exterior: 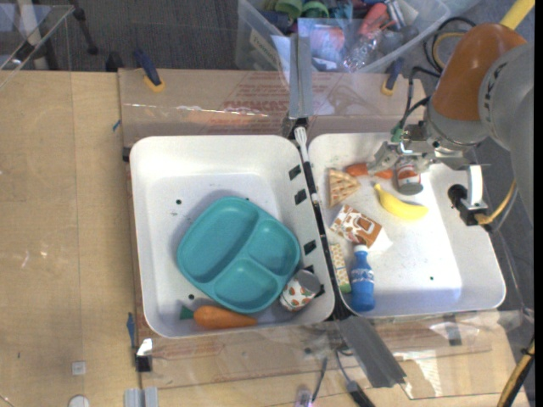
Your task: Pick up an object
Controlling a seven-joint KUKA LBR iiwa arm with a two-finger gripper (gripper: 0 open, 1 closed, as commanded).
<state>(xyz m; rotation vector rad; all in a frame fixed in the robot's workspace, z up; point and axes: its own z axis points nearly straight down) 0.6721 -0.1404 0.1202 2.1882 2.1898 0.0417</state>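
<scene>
Two white bins side by side on the counter (59,227). Left bin (161,168): one teal divided plate (237,253) at center, one carrot (222,316) at its 6 o'clock along the near wall, one small patterned cup (297,293) at the plate's 4 o'clock, tipped on its side against the bin wall. Right bin (458,270): one banana (400,204), yellow, curved, lying flat at about 12 o'clock of the bin floor; one small can (408,179) with a red label touching the banana's far side; one waffle-pattern wedge (342,185) at 10 o'clock; one small orange piece (358,169) just beyond it; one brown-and-white snack packet (356,225) near center-left; one blue bottle (362,280) with a white cap at 7 o'clock, lying with the cap toward 12. Arm comes in from 3 o'clock, orange band up top. Gripper (405,155) sits low at the bin's 12 o'clock edge, right over the can and just beyond the banana. Can't tell if its jaws are spread or closed, and can't tell whether it's touching the can. One clear tub (254,7) of mixed toys beyond the bins at 12 o'clock.
</scene>
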